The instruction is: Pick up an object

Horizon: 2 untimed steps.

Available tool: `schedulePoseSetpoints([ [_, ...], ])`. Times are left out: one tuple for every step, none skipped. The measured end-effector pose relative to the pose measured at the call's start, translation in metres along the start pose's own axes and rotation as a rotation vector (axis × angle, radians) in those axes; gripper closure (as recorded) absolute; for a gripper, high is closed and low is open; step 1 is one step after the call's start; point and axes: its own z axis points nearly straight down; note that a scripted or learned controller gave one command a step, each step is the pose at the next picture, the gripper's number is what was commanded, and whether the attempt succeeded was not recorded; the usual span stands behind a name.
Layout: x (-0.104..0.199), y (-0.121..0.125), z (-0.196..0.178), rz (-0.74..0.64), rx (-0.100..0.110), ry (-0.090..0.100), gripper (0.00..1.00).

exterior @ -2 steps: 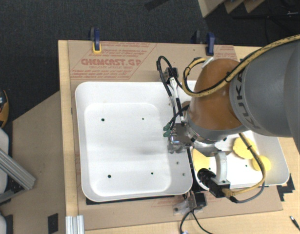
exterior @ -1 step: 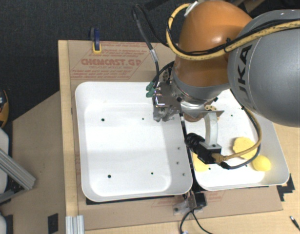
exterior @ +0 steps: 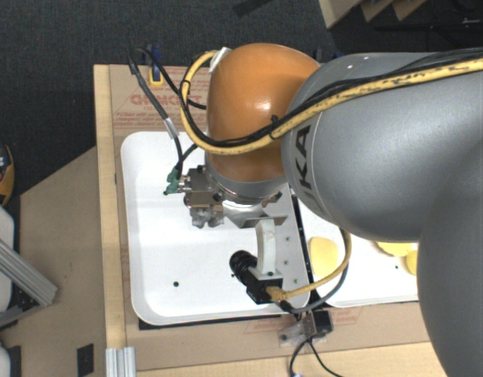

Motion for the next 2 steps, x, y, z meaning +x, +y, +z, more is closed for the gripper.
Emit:
schedulePoseSetpoints([
  [-0.005, 0.003, -0.012, 0.008, -0.005, -0.001, 1.0],
  [-0.029, 0.002, -0.01, 0.013, -0.004, -0.002, 1.0],
])
